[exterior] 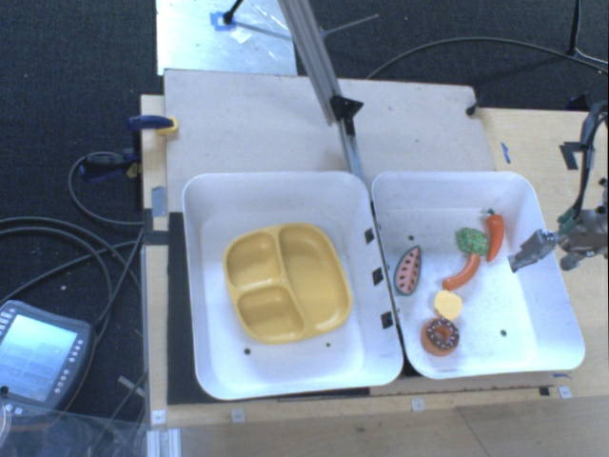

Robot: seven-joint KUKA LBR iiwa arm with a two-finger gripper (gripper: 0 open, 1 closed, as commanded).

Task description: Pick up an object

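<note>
hand point(529, 252): at right bin's right rim, over the wall; can't tell if apart or together, holds nothing I can see
right bin point(533, 346): toy food – chili point(494, 235), broccoli point(470, 241), sausage point(461, 272), melon slice point(407, 270), yellow piece point(448, 304), donut point(440, 335)
left bin point(205, 284): yellow tray point(285, 281)
handling: prob light, stiff plastic, smooth so may slip
best grip: chili, nearest hand; pinch across narrow body, touches broccoli

You're looking at a robotics lab cell, not a home. The bench point(409, 131) is bare board on dark carpet point(67, 55), with two white bins point(285, 190) on it. Left of the bench, a teach pendant point(36, 348) sits on the floor amid loose cables point(90, 246). Clamps point(152, 123) grip the bench's left edge. A metal pole point(309, 41) slants over its far side.
</note>
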